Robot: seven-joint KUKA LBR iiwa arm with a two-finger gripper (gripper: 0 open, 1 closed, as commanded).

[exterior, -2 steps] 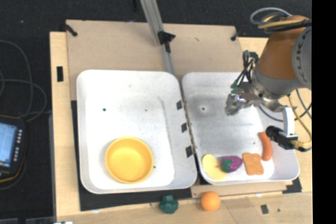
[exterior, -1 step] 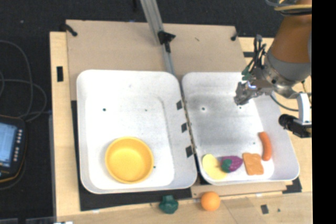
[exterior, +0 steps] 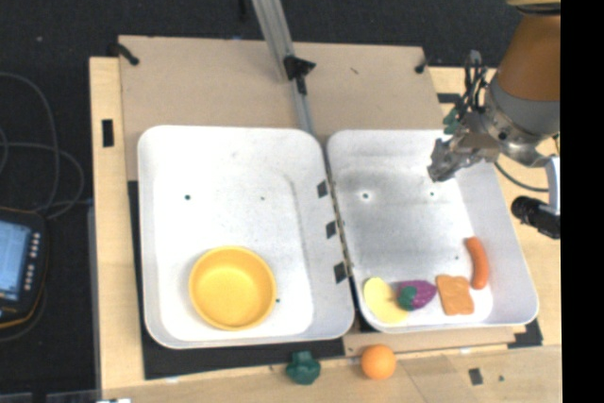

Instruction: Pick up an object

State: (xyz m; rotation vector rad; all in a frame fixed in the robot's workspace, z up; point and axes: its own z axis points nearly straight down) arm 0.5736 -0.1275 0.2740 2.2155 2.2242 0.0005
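Seen from above, the gripper (exterior: 444, 162) hangs over the far right part of the right bin (exterior: 396, 203); whether its claw is apart or together I cannot tell. The things to pick lie along that bin's near edge: a yellow piece (exterior: 379, 299), a purple and green toy (exterior: 412, 294), an orange block (exterior: 456, 294) and a small sausage (exterior: 478, 261) to the right. The sausage stands apart from the others, looks light, stiff and smooth, and is best pinched across its narrow middle. A yellow bowl (exterior: 232, 287) sits in the left bin (exterior: 226, 175).

bench (exterior: 236, 80) | two white bins (exterior: 226, 175) | orange ball (exterior: 377, 361) | green toy (exterior: 303, 368)
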